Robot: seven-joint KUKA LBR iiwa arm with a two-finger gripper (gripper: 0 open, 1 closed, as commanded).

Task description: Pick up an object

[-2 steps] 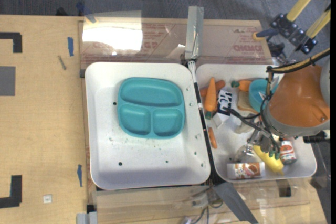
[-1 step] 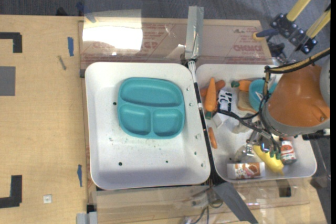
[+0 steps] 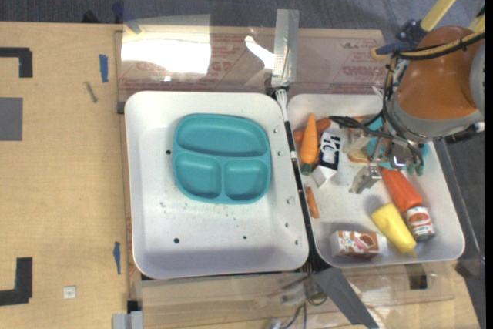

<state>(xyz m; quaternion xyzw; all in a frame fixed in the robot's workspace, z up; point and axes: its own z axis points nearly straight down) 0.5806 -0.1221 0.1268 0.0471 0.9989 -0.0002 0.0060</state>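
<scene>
Red bottle lying in the right bin, touching or just beside the gripper on its lower right, long side slanting away toward the bin's near right corner; cannot tell whether the gripper is open or shut.

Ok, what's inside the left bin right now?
The left bin holds one teal divided tray lying flat, three compartments facing up. Whatever lies beneath the tray is covered.

Robot lab, taped bench, white bins
</scene>
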